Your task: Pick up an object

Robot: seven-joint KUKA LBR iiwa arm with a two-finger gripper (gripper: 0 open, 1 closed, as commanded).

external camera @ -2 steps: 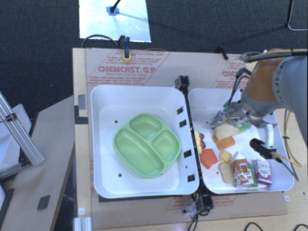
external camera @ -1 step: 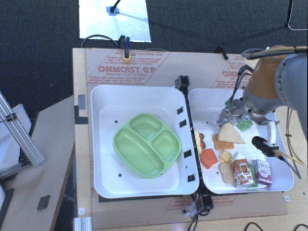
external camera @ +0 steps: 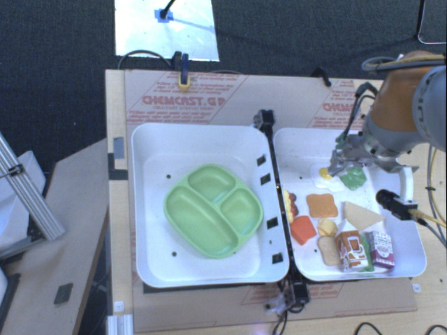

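Bench stock, viewed from above at a slant. Left bin [external camera: 150,152]: white, shallow, holding one green divided plate [external camera: 213,210] near centre, three compartments. Right bin [external camera: 300,152]: white, shallow, holding play food crowded toward 5 o'clock. Candidate items for the pick: green leafy piece [external camera: 354,179] at roughly 1 o'clock of the bin's centre; fried egg [external camera: 325,175] just at 9 o'clock of that piece; orange toast slice [external camera: 322,204] near centre; red-orange piece [external camera: 302,229] at 7 o'clock of the toast; pale cheese wedge [external camera: 362,216] at 3 o'clock of the toast; small packaged snacks [external camera: 365,250] at 5 o'clock, touching one another. Gripper [external camera: 342,163]: low over the bin's 12 to 1 o'clock zone, between egg and green piece, apparently touching or nearly so; pincer state cannot be told, tips too blurred and too small against the clutter. Grey arm with orange band [external camera: 394,103] reaching in from 3 o'clock. Handling note, as judgement: centre squarely over a single item before closing, the green piece looking nearest; avoid straddling the egg's edge; descend straight, close fully, lift vertically, check for the item between the tips before clearing the wall.
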